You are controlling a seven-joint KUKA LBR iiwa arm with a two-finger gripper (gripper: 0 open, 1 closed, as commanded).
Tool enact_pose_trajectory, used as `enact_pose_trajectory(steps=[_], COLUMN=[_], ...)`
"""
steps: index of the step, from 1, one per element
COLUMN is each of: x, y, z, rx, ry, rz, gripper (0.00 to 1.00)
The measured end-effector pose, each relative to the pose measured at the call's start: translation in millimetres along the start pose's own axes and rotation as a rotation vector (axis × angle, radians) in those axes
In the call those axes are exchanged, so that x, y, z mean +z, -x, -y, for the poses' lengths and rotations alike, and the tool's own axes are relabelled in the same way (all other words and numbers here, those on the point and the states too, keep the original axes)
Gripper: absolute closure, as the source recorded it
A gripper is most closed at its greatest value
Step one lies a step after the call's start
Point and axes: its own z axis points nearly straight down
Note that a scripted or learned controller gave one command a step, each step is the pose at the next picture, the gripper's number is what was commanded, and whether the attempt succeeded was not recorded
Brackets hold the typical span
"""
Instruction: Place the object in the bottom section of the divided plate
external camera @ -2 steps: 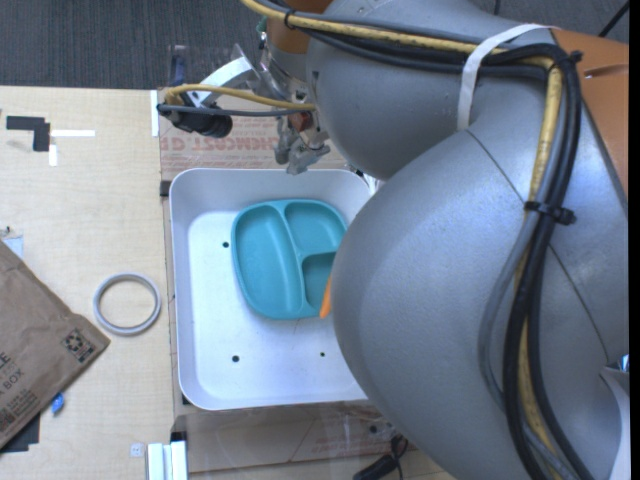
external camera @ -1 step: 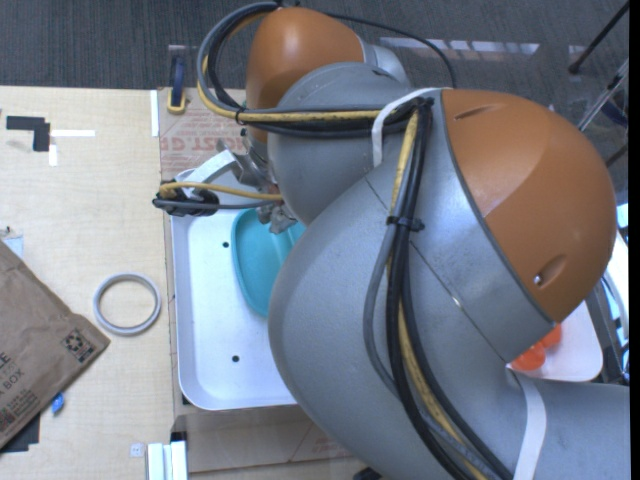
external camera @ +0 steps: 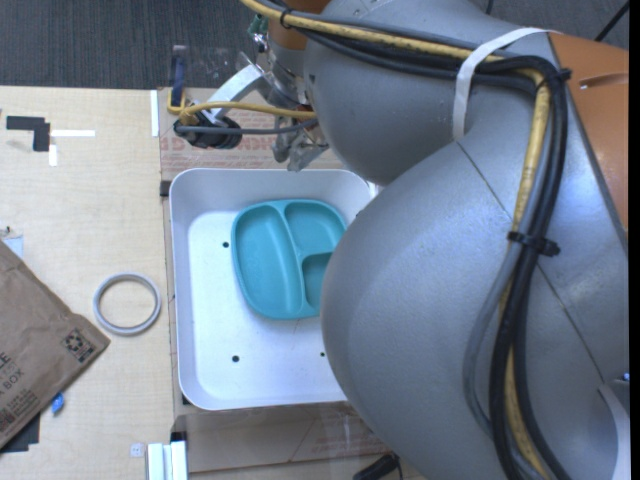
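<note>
One bin (external camera: 200, 368), one divided plate (external camera: 275, 263), one tape ring (external camera: 127, 302), one cardboard box (external camera: 35, 343).

teal divided plate (external camera: 278, 258), white bin (external camera: 200, 358), grey arm (external camera: 450, 298), pale wood bench (external camera: 80, 198)

Divided plate (external camera: 285, 258) lies in the bin (external camera: 200, 368). Tape ring (external camera: 127, 302) rests left of the bin; cardboard box (external camera: 35, 353) further left.

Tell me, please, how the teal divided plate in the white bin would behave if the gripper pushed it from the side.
The divided plate looks like rigid moulded plastic, so it probably keeps its shape. It lies flat and low on the smooth floor of the white bin, so it would likely slide, not tip. It seems light, judging by its thin rim.
</note>
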Motion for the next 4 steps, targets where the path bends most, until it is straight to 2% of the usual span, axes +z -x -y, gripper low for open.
enact_pose_trajectory(steps=[1, 2, 3, 4], x=[1, -5, 94, 142], y=[0, 0, 13, -15], z=[0, -1, 9, -9], rx=[-0.001, -0.003, -0.416, -0.557], ry=[0.000, 0.002, -0.002, -0.002], rz=[0.001, 0.008, 0.003, 0.002], gripper=[0.00, 1.00, 1.00, 1.00])
